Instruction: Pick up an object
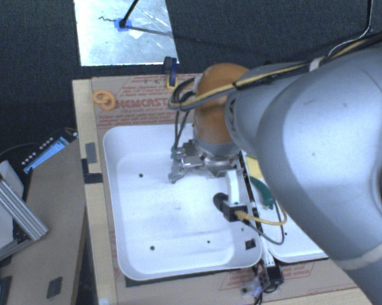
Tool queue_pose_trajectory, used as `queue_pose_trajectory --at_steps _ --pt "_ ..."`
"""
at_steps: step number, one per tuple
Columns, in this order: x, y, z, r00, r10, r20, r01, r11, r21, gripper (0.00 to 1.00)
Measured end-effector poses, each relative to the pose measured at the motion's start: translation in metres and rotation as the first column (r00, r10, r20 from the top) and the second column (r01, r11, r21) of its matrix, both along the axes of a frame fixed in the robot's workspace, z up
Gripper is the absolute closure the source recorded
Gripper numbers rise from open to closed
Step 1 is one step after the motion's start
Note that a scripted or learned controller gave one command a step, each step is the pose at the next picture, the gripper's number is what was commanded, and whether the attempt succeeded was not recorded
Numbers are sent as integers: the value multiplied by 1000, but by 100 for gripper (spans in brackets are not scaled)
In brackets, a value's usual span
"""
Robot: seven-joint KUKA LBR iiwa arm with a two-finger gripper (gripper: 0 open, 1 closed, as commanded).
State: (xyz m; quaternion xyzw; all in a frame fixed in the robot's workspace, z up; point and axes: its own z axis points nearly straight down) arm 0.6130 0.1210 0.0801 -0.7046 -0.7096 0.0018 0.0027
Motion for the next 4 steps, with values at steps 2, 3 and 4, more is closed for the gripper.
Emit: queue_pose_trajectory --at_steps 2,3,4 --pt "42 -66 111 1000 -10 20 10 1000 -3 100" --pt "51 2 238 1000 4 23 -4 1000 4 100" --pt "51 -8 362 1000 -1 24 1 1000 1 100"
